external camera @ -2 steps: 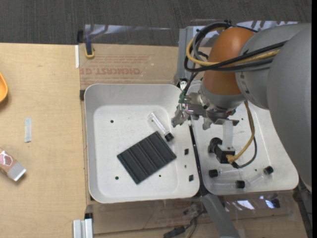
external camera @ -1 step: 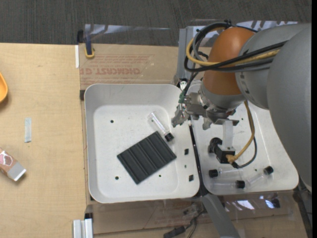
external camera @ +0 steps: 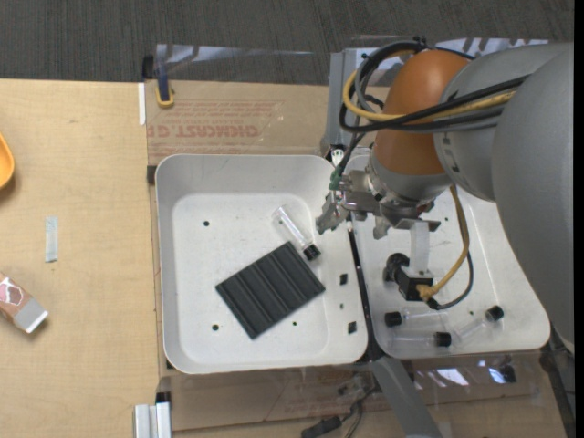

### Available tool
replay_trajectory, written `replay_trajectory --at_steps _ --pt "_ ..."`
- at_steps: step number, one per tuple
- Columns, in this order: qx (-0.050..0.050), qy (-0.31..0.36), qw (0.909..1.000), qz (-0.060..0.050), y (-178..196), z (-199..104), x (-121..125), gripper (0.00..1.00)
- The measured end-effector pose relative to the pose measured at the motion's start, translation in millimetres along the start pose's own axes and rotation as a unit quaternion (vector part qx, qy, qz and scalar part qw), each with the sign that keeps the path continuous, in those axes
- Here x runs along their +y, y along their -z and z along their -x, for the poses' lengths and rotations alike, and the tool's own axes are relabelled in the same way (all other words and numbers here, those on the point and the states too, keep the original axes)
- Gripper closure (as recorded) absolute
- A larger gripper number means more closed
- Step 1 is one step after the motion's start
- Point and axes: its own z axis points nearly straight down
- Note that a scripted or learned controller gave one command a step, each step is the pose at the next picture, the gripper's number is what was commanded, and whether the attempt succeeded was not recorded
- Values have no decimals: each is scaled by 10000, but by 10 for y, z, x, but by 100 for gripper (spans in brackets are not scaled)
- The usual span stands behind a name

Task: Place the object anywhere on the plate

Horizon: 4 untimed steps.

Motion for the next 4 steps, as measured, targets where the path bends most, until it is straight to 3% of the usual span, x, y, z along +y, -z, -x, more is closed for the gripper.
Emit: replay_trajectory --at_steps 4 --pt "0 0 10000 0 0 0 0 0"
